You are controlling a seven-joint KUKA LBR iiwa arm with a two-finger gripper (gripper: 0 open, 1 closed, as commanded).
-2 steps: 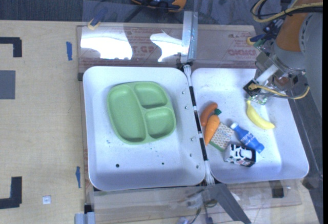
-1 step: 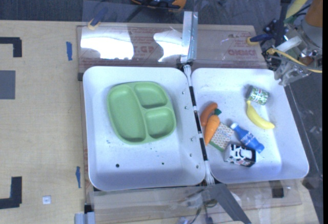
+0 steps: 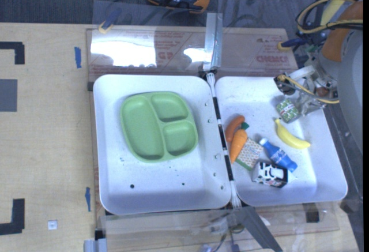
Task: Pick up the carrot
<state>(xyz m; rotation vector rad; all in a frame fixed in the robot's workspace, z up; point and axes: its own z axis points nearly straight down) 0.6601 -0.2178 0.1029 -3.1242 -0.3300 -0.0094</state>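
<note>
I judge this the approach: my gripper hangs well apart from the carrot, jaw state untellable, needing 1 leftward reach.

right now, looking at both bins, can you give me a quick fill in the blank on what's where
1. The green divided plate lies in the ____ bin as the camera sees it.
2. The carrot lies in the right bin, near the ____ between the bins.
3. The banana is coloured ____.
4. The gripper hangs over the right bin's ____ corner, apart from the carrot.

Missing words: left; divider; yellow; far right
</note>
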